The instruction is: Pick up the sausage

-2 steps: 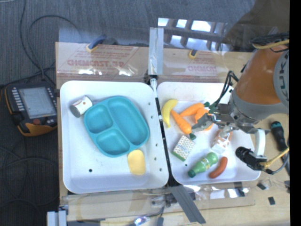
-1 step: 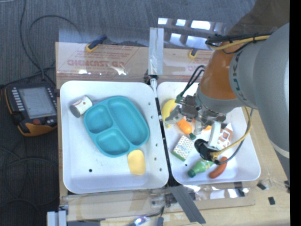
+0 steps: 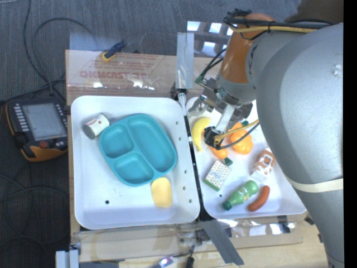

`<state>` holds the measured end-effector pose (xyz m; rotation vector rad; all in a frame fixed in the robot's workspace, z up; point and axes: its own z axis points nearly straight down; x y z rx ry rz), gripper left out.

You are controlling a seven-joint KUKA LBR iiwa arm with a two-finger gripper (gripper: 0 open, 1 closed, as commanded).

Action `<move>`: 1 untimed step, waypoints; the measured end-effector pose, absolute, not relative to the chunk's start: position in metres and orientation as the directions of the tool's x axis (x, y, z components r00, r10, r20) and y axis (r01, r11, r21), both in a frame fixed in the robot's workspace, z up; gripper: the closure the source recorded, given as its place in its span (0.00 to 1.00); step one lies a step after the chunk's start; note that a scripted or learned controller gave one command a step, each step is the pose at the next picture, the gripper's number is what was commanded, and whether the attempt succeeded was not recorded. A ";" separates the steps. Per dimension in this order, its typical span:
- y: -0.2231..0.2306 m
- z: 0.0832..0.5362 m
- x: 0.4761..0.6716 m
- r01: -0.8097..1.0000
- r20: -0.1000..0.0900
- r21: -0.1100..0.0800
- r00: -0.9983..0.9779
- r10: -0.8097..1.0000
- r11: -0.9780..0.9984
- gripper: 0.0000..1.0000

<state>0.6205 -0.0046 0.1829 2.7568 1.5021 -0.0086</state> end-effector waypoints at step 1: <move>0.017 0.182 0.599 0.603 -0.007 -0.001 0.797 0.603 -0.797 0.00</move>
